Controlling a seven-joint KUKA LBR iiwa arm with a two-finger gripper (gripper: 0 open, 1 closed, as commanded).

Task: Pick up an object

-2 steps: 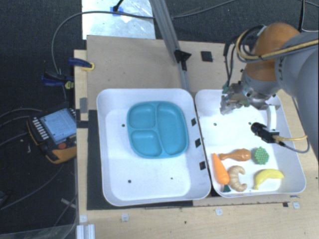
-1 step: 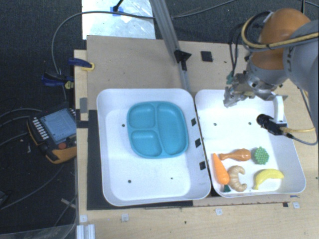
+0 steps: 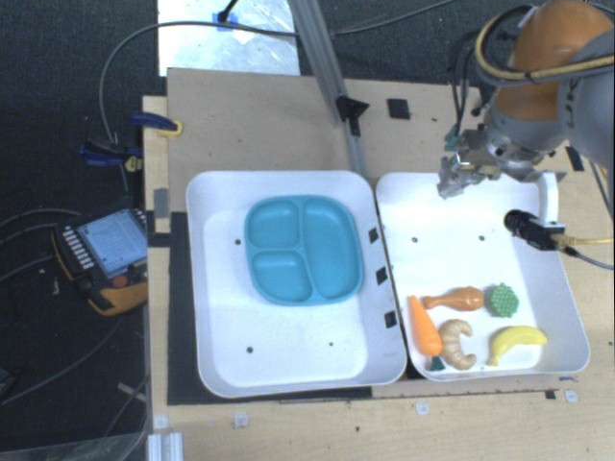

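Note:
In the right bin [image 3: 480,229], several toy foods lie near the front: an orange carrot [image 3: 424,325], a brown drumstick [image 3: 455,301], a tan croissant [image 3: 457,343], a green broccoli head [image 3: 502,301] and a yellow banana [image 3: 515,342]. My gripper [image 3: 454,179] hangs over the far left part of that bin, well behind the foods and apart from them. Nothing shows between its fingers.
The left bin [image 3: 288,353] holds a blue divided plate [image 3: 303,249]. A grey pole [image 3: 322,56] slants across the back of the bench. Clamps and a handheld device [image 3: 106,257] lie off the bench's left side.

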